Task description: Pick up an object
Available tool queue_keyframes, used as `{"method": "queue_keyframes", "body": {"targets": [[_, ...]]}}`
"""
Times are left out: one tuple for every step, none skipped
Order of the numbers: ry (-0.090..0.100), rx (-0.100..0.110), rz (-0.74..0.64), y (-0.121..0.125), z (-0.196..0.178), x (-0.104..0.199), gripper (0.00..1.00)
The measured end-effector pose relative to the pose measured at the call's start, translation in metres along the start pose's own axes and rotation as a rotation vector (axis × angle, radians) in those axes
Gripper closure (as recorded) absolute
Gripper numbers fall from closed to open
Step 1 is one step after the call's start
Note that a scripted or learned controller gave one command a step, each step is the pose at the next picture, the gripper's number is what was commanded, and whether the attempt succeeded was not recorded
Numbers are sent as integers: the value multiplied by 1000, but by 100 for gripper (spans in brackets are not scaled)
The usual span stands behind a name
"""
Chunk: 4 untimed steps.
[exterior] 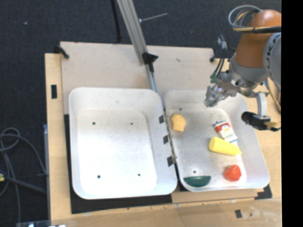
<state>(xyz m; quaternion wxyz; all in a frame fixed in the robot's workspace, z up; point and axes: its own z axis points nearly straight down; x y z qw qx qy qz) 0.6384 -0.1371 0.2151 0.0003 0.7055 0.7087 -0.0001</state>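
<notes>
Dark green bowl-shaped piece (197,180) and glossy red lump (232,173) sit lowest in the speckled right bin (258,148); the gripper (214,98) hovers above, grip state unclear.

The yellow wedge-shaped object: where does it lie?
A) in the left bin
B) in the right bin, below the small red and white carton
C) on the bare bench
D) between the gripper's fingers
B: the yellow wedge lies in the right bin, just below the red and white carton.
</notes>
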Motion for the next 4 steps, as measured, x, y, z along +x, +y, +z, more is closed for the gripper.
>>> {"method": "queue_keyframes", "body": {"targets": [[2, -1, -2, -25, -16, 48, 100], [2, 0, -2, -39, -13, 100, 100], [1, 1, -1, -64, -7, 144, 100], [4, 0, -4, -92, -23, 194, 100]]}}
